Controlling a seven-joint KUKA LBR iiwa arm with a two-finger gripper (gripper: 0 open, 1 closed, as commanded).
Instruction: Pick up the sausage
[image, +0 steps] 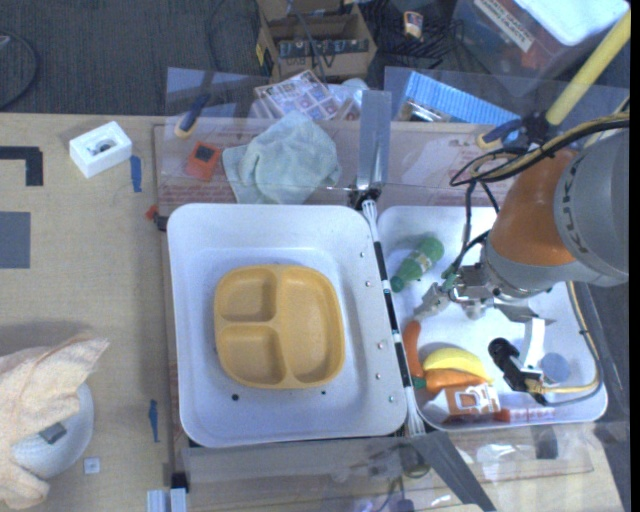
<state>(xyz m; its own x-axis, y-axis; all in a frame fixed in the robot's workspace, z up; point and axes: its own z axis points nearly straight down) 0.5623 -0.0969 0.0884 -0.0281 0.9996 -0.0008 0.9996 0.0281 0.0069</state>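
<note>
The sausage is a slim orange-red piece lying flat in the right bin, tight against that bin's left wall. It runs lengthwise along the wall. Its near end touches the yellow banana, which lies just to its right and partly hides it.

The two white bins look like smooth, hard plastic with a soft shine. The yellow plate in the left bin looks like matt plastic. At 12 o'clock from it lies a pale green cloth, soft and crumpled. At 9 o'clock a cream cloth looks rough and fluffy. The bench looks like pale, smooth wood. In the right bin, the banana and the green bottle look like shiny plastic. The arm is smooth grey metal.
</note>
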